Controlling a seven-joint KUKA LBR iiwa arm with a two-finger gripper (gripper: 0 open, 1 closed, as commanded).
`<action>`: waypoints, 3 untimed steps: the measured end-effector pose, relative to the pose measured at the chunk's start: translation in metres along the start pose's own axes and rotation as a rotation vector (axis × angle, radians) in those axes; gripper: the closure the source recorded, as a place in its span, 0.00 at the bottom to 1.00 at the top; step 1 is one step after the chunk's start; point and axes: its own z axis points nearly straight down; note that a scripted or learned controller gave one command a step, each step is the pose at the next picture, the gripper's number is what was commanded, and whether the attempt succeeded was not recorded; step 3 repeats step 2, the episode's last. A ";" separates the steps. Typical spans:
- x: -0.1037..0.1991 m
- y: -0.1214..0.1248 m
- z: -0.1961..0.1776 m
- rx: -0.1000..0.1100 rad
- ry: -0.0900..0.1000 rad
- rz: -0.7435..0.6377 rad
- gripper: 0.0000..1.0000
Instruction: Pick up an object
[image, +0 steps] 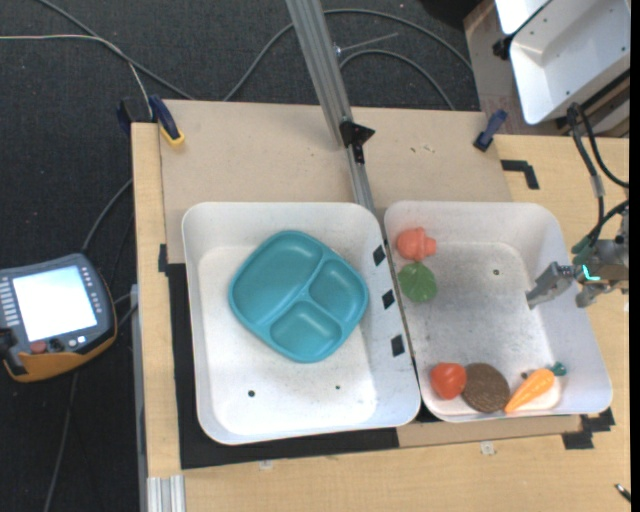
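The right bin (487, 318) holds several toy foods. An orange-pink piece (414, 243) and a green round piece (418, 283) lie against its left wall. Along the front wall sit a red tomato (448, 379), a brown disc (486, 387) and an orange carrot (532, 389). My gripper (548, 284) hangs at the bin's right rim, over bare floor and well apart from all the toys. Nothing shows in its grasp.
A teal divided plate (298, 295) lies tilted in the left bin (290, 405). A metal post (336, 100) slants down to the gap between the bins. A teach pendant (52, 315) rests on the floor at the far left. Blue clamps hold the board's back corners.
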 end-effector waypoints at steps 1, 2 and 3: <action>0.000 0.000 0.000 -0.001 0.000 0.000 0.00; -0.001 -0.004 0.042 0.004 0.002 0.001 0.00; -0.001 -0.004 0.042 0.004 0.002 0.001 0.00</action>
